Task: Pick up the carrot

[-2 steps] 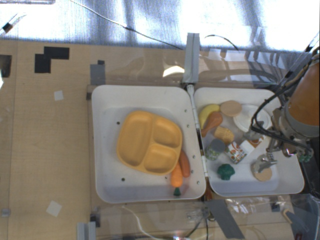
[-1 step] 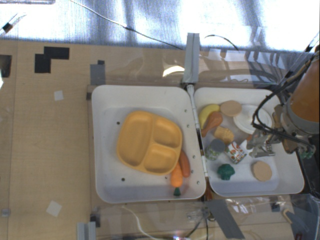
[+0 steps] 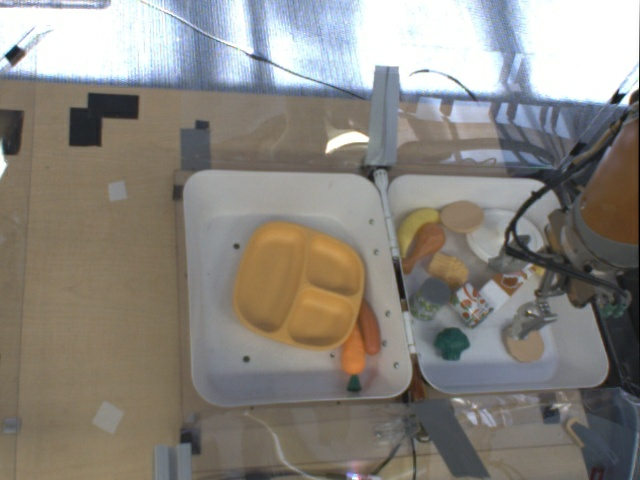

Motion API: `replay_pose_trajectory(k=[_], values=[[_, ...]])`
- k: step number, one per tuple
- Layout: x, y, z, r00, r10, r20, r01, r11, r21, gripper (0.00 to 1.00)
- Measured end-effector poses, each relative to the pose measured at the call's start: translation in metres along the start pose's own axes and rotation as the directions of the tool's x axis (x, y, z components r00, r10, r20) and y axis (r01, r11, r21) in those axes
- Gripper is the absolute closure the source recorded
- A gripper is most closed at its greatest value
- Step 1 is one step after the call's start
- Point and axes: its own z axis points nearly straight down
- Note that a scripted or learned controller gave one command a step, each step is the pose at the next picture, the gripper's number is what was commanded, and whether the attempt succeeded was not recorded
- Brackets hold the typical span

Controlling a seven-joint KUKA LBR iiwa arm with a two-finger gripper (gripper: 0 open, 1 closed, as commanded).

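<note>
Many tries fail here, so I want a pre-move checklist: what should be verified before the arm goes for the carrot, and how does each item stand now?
1. Carrot located, in the left bin near its front edge: ok.
2. Carrot top uncovered: ok.
3. Space around it: not ok; it lies against the sausage and the yellow tray.
4. End effector above the carrot: not ok; it hangs over the right bin.
5. End effector open: cannot tell.
</note>
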Motion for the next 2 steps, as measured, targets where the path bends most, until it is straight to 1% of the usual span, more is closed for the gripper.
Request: replay_pose_trajectory(k=[1,2], values=[[-0.0031,0.0007,-0.0121,1.000,-0.005,0.009,0.005,1.000,0.002,1.00],[-0.0031,0.0009,-0.0119,1.000,-0.005,0.008,0.005,1.000,0.002,0.00]])
